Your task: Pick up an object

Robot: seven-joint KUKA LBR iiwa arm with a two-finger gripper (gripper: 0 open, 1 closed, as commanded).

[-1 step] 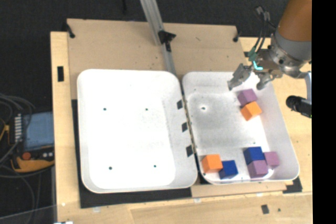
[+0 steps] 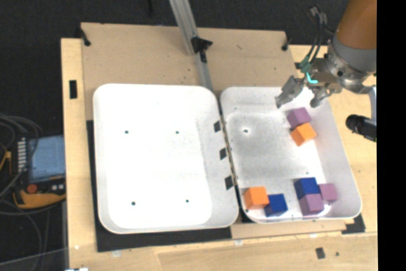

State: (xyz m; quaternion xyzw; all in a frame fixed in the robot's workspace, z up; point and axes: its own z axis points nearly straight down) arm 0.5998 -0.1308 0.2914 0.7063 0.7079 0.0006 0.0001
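Hovering at the upper right of the frame, the gripper (image 2: 303, 92) sits over the far end of the right bin (image 2: 266, 136), jaws spread apart with nothing between them. Nearest candidates lie just below it: a purple block (image 2: 298, 116) touching an orange block (image 2: 304, 133). More blocks cluster along the bin's lower edge — an orange block (image 2: 256, 196) beside a blue block (image 2: 276, 204), then a blue block (image 2: 307, 186) and two purple blocks (image 2: 311, 203) (image 2: 328, 192). Left bin (image 2: 155, 155) on the counter (image 2: 184, 47) holds no blocks. Judgement: go for the upper purple block — centre the jaws over it, align them with faces clear of the orange neighbour, descend straight, close only once both sides are straddled.
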